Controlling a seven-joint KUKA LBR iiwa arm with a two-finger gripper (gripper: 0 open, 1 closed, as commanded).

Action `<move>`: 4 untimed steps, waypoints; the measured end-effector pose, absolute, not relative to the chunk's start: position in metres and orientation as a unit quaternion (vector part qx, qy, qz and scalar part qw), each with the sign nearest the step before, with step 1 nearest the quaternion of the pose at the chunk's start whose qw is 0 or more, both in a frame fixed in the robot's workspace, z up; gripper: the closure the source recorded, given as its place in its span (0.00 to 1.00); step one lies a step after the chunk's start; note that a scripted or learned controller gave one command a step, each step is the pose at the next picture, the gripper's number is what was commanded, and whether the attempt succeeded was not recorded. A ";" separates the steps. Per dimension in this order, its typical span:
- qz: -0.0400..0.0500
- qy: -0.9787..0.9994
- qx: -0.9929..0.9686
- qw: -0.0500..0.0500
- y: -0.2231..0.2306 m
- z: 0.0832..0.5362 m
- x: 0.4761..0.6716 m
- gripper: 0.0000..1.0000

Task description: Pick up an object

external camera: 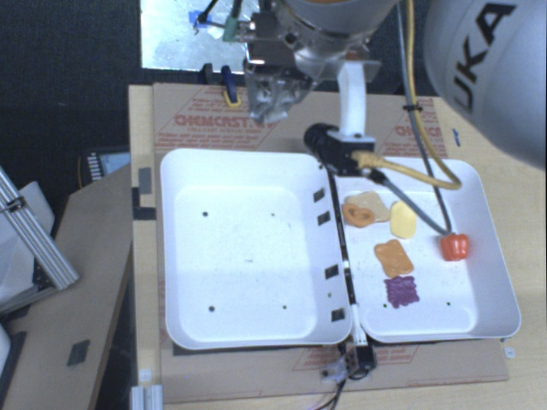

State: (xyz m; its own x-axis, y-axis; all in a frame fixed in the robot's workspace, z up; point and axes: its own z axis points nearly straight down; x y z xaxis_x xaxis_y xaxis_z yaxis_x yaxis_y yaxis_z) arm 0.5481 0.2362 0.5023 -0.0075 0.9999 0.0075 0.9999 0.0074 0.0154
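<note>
Board (205,120) — "CHEMCAST"; arm (483,37) — "UKA".

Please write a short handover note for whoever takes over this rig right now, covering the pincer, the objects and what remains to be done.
Pincer: raised over the bench behind the bins, past the far edge of the left bin; nothing shows between its fingers, and whether they are open or shut cannot be told.
Objects: all in the right bin: a beige piece with a small orange ring lying against it, a yellow piece, an orange piece, a purple piece and a red piece.
Done: nothing picked up.
Left: move over the right bin, descend, grasp one object and lift it.
</note>
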 end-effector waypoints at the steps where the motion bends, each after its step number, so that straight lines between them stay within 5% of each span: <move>1: 0.002 0.708 0.706 0.001 0.234 0.537 0.564 1.00; 2: -0.005 0.707 0.707 -0.002 0.234 0.385 0.571 1.00; 3: 0.006 0.709 0.706 0.003 0.234 0.510 0.587 1.00; 4: 0.000 0.709 0.705 -0.001 0.235 0.528 0.509 1.00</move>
